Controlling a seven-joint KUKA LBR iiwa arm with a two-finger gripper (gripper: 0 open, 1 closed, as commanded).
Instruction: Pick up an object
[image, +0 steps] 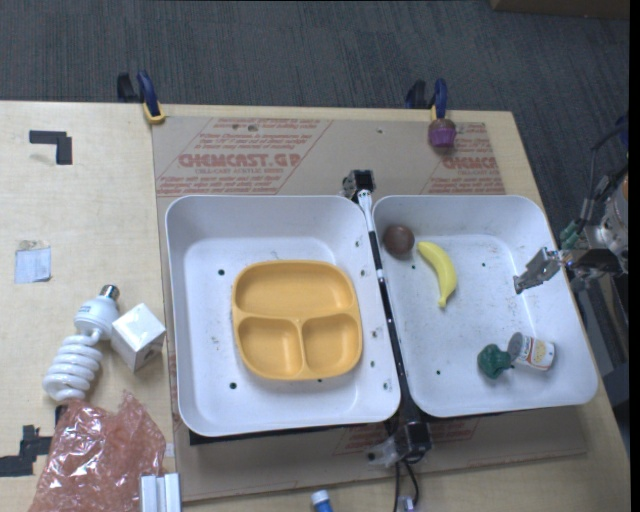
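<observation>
One end effector (540, 268) over right bin's (560, 395) right rim, finger spread unclear, nothing visibly held, banana (440, 271) well apart.

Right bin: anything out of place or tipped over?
One thing: the small jar lies on its side in the right bin, near corner, against a green toy. The banana and brown ball lie apart at the far side, nothing spilled.

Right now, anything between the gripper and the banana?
No. In the camera view, bare white bin floor separates the gripper at the right bin's right wall from the banana.
</observation>
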